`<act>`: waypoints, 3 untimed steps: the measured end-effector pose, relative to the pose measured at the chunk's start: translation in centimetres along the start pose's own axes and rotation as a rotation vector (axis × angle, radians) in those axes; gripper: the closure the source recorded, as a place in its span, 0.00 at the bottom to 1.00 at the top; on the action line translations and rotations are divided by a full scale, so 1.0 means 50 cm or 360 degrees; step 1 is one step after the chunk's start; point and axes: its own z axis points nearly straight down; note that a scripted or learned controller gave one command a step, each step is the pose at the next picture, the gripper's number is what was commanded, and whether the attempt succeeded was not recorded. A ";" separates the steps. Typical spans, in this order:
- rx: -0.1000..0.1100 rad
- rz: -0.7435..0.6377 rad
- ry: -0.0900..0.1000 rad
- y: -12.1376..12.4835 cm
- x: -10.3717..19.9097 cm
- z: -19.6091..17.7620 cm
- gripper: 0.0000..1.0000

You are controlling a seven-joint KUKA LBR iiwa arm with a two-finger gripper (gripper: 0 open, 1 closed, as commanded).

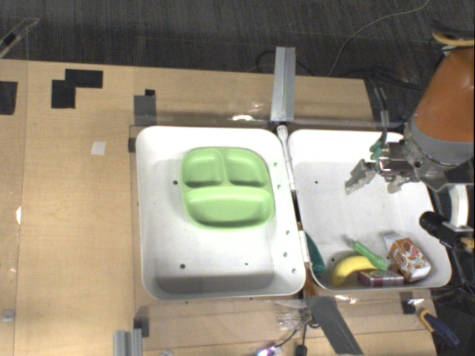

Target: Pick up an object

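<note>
one gripper (pixel 375 178), jaws spread, hovers above the right bin (pixel 326 199).

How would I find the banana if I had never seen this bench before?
Look at the white bin on the right, the one the gripper hangs over. Go to its near edge, where a few small things lie in a huddle. The banana is the curved yellow one at the left of that huddle, beside a dark red bar and a carton.

Tray (pixel 225 187) in L bin (pixel 159 221); banana (pixel 349 268), carton (pixel 407 258) in R bin (pixel 326 162).
</note>
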 end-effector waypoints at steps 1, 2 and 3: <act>0.0001 -0.0181 0.0000 -0.054 -0.026 0.217 0.00; -0.0009 -0.0182 -0.0001 -0.050 -0.025 0.194 1.00; -0.0018 0.0027 -0.0007 -0.080 -0.211 0.329 1.00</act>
